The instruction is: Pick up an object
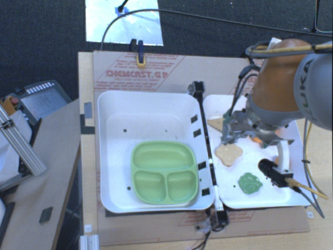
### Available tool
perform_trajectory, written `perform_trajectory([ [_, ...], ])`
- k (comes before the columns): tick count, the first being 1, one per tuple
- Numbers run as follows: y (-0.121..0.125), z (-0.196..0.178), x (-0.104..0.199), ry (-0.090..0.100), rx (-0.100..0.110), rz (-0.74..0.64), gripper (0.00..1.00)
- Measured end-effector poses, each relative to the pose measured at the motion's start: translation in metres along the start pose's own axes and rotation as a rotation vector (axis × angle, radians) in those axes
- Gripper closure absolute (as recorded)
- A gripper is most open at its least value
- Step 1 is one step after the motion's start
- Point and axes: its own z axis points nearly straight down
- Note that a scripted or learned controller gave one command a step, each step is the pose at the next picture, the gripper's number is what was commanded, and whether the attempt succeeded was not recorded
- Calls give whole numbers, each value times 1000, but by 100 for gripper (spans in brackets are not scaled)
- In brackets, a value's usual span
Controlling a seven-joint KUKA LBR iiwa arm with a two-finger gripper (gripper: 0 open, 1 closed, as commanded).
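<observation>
a pale green three-compartment plate (165,172) lies flat toward 5 o'clock in the left bin (112,139). in the right bin (229,190) a tan toast slice (229,154) lies flat near the left wall, with a tan wedge (215,123) at its 11 o'clock and a green leafy piece (250,183) at its 5 o'clock.

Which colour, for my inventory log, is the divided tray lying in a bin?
Light green. The divided tray shows best in the camera view, looking down on it.

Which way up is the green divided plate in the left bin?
Right side up: the green plate lies flat on the floor of the left bin, its three hollow compartments facing up toward the camera.
</observation>
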Motion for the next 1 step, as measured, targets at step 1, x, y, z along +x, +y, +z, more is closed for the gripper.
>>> perform_trajectory([
  [1,7,5,60,0,1,0,100],
])
